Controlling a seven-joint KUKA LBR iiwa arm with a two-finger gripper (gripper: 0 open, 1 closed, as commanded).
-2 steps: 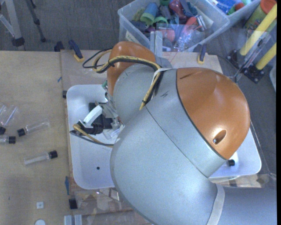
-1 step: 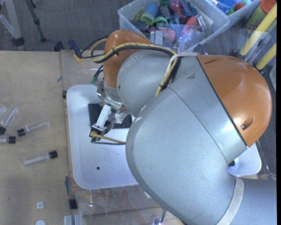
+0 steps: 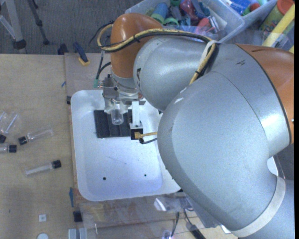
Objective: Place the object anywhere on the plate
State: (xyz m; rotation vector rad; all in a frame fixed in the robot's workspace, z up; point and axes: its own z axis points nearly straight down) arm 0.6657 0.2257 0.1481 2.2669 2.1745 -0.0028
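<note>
A flat black plate [image 3: 105, 126] lies in the upper left part of the left white bin [image 3: 117, 172]. My gripper [image 3: 124, 116] hangs directly over the plate's right half, below the orange wrist band. A short clear tube [image 3: 117, 115], like a small vial, stands upright right at the gripper, above the plate. I cannot make out whether it is gripped or just beside the gripper. The plate's right edge is hidden behind the gripper.
The big grey arm covers the right side of the view. Several clear vials with black caps [image 3: 42, 167] lie on the wooden bench left of the bin. A clear tub of coloured toys [image 3: 187, 14] stands at the back.
</note>
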